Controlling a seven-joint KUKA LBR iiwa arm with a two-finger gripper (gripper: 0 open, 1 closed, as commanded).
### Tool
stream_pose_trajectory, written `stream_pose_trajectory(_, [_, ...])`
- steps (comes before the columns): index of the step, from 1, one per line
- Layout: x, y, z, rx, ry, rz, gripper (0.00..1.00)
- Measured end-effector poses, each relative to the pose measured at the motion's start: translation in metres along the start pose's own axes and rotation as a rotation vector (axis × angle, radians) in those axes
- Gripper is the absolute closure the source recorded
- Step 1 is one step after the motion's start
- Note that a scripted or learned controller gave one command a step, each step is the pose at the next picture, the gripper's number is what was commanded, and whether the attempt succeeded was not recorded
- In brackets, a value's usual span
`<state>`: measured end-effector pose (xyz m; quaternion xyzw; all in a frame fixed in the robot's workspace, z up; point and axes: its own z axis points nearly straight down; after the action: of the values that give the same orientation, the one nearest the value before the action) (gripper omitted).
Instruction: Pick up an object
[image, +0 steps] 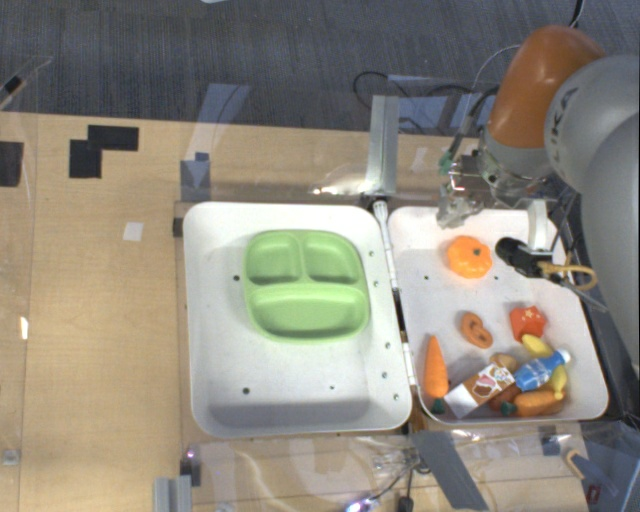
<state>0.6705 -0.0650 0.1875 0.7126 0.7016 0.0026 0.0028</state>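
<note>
**My gripper hangs over the far corner of the right bin, toys lying apart from it**

Nearest the camera, a heap of small toys crowds the near right corner of the right bin (420, 235). A printed carton (487, 383) lies tilted there. A blue bottle (540, 372) sits just beside the carton, toward the bin's right edge, and a yellow banana (538, 346) touches the bottle's far side. An orange carrot (434, 368) lies along the bin's left edge near its near left corner, with its tip pointing away from the camera.

Farther in, a brown oval piece (476, 328) rests by itself around the middle of the bin floor. A red fruit (528, 322) sits near the right edge, just beyond the banana.

In the left bin (215, 400) a green divided plate (304, 283) lies flat around the middle, with its two small compartments on the far side.

Toward the far edge of the right bin, a round orange fruit (468, 256) stands alone on bare white floor. My gripper (455, 210) hangs just beyond the fruit, over the bin's far left corner and clear of the fruit. I cannot tell from this slant whether it is released or clenched. Every toy rests on the bin floor.
</note>
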Motion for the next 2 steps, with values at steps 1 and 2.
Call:
stream_pose_trajectory(1, [0.000,0.000,0.000,0.000,0.000,0.000,0.00])
stream_pose_trajectory(2, [-0.065,0.001,0.096,0.000,0.000,-0.112,0.00])
